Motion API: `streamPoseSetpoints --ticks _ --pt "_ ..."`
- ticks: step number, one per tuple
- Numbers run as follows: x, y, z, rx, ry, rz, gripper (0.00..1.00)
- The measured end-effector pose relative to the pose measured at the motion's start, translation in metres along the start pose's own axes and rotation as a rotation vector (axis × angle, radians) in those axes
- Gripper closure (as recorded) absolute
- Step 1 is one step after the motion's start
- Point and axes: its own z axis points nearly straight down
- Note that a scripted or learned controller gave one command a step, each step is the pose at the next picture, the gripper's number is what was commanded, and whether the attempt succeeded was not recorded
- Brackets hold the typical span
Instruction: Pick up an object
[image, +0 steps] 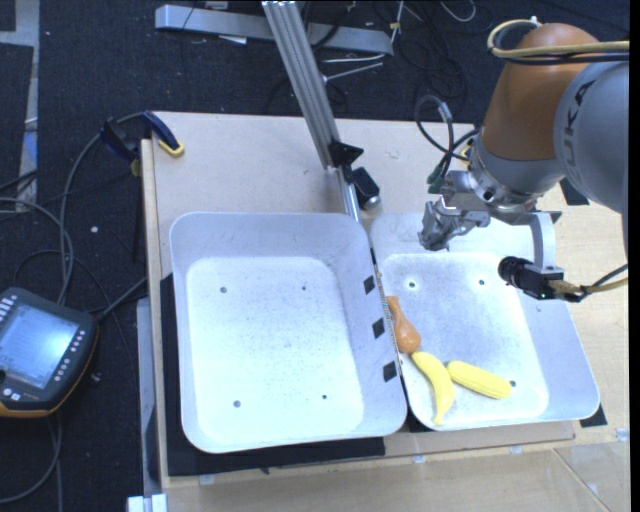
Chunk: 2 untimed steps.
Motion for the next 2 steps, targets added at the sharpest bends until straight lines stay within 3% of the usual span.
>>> streamPoseSetpoints --ticks 1,2 --pt "0.047 0.001 0.004 -0.001 0.000 0.000 1.00" --pt "0.094 0.018 0.002 -0.002 0.000 0.000 1.00"
